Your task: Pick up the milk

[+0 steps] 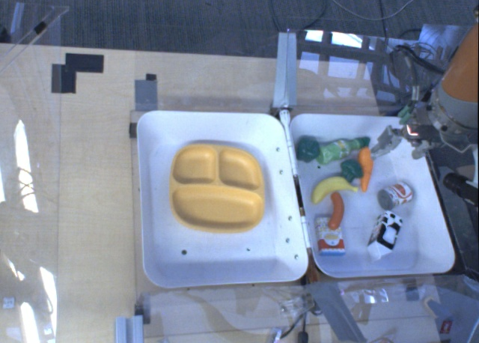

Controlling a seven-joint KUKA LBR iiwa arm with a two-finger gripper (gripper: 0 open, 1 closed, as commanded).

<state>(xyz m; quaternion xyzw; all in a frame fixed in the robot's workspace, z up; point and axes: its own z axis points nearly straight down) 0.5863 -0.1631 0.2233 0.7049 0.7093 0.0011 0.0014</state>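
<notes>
Nearest my camera, along the front of the right bin (441,263), I log two cartons. One is a small red-and-white carton (330,237) by the bin's front left corner. The other is the milk (385,234), a white carton with black cow patches, lying tilted toward the front right, apart from the others.

Just behind the red carton I see a sausage (336,210), with a banana (331,186) above it. A silver can with a red label (395,195) lies on its side just behind the milk. Further back are a carrot (365,168) with a green top, and a long green vegetable (331,150) near the bin's far left.

Left bin (150,184) holds a yellow divided plate (218,187), three compartments.

Gripper (400,141) hangs at the right bin's far right corner, well apart from the milk. Fingers spread wide, nothing between them.
</notes>
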